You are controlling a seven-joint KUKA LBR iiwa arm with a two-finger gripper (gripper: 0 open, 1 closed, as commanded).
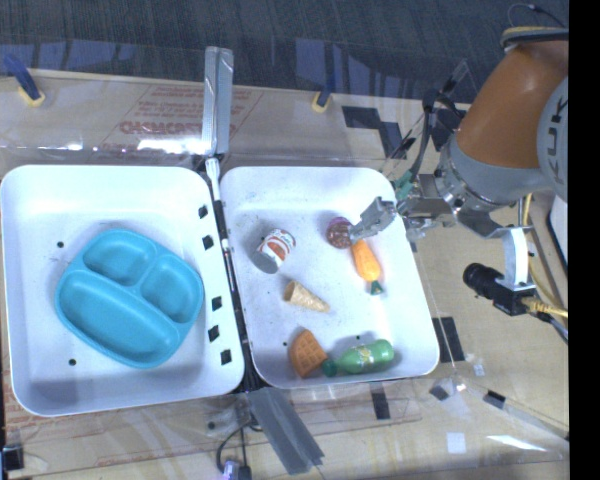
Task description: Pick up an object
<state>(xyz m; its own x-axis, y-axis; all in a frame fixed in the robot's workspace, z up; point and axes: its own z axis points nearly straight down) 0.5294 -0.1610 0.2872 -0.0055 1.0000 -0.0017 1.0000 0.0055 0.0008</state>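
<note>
the grey two-finger end effector (368, 220) hangs low over the upper right part of the right-hand shallow white plastic bin (405, 313), its tip just beside a small dark red round toy (338, 233) and the top of an orange toy carrot with a green stub (366, 262). whether it is spread or closed cannot be told at this angle, and nothing can be seen gripped in it.

the likeliest targets are those two pieces, and that is the trouble: they lie nearly touching, so a descent aimed between them could nudge both aside or pinch neither. the carrot is smooth and tapered, and i judge it could squirt out of a closing grip. the bin wall is near on the right, so a drift that way risks a collision with the rim.

further off in the same bin lie a small brown and white cylindrical toy (274, 248), a tan cone-shaped toy (305, 296), an orange-brown wedge (306, 352) and a green bottle-shaped toy (363, 357). the last two touch, another poor pick. the left white bin (30, 368) holds a blue divided plastic tray (128, 298).
</note>
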